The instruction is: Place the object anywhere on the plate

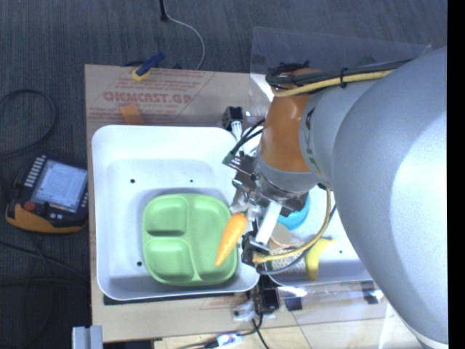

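Observation:
A green divided plate (pixel 182 237) lies in the left white bin (pixel 116 195). An orange carrot (pixel 230 239) slants over the plate's right rim, its thick end up against my gripper (pixel 249 220). The gripper hangs over the wall between the two bins, just right of the plate. The wrist and arm hide where the carrot's upper end meets the gripper, so I cannot see whether the carrot is gripped or merely resting on the plate's edge.
In the right bin, mostly covered by the arm, a blue object (pixel 299 213) and a yellow banana-like object (pixel 317 257) show near its front. A handheld pendant (pixel 51 195) lies on the floor to the left. A cardboard sheet (pixel 152 97) lies behind the bins.

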